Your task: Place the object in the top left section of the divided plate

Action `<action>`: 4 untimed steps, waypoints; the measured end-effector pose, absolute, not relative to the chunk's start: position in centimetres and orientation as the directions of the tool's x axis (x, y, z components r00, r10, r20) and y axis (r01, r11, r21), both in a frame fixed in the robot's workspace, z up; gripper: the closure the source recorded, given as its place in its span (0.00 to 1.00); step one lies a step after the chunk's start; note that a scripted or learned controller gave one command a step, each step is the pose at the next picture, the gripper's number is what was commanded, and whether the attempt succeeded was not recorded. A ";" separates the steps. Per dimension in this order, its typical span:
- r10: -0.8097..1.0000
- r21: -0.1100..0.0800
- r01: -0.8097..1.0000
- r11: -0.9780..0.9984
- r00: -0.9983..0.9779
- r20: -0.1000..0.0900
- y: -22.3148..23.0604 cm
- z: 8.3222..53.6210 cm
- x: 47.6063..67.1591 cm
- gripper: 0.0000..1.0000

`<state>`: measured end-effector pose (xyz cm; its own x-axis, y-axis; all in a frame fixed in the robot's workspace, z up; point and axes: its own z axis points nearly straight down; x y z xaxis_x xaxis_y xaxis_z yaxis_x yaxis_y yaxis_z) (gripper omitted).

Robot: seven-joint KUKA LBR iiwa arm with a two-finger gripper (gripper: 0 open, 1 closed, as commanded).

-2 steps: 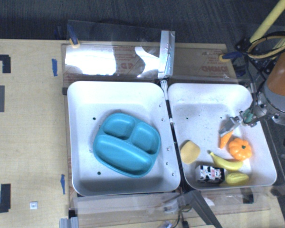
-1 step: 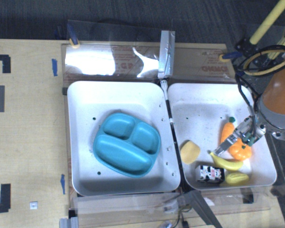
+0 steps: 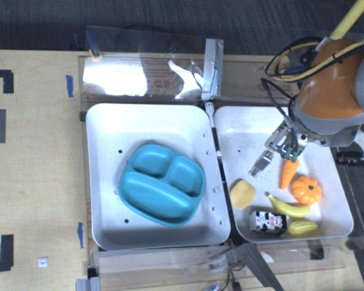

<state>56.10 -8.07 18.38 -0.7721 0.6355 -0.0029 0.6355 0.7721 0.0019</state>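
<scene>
Camera view shows two white bins side by side. The left bin [image 3: 103, 162] holds the blue divided plate [image 3: 162, 183], all three sections bare, so nothing has been placed yet. The right bin [image 3: 242, 126] holds the arm [image 3: 330, 90] and a cluster of toy foods, all to the right of the plate: an orange pumpkin [image 3: 307, 190], a carrot [image 3: 289, 171], a yellow banana [image 3: 288, 207], a pale round piece [image 3: 242, 193] nearest the plate, a black-and-white carton [image 3: 269, 222] and a small yellow-green piece [image 3: 303, 227].

The gripper [image 3: 276, 150] hangs right of the plate, just above the carrot's top. One finger reaches toward the pale piece, and nothing sits between the fingers; how wide they stand I cannot tell.

Risk, as I judge it: the foods lie packed together, so a closing grasp could nudge a neighbour or slip off the tapered carrot.
</scene>
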 end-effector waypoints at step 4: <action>-0.603 0.000 -0.603 0.798 -0.798 -0.009 12.2 22.7 54.9 0.00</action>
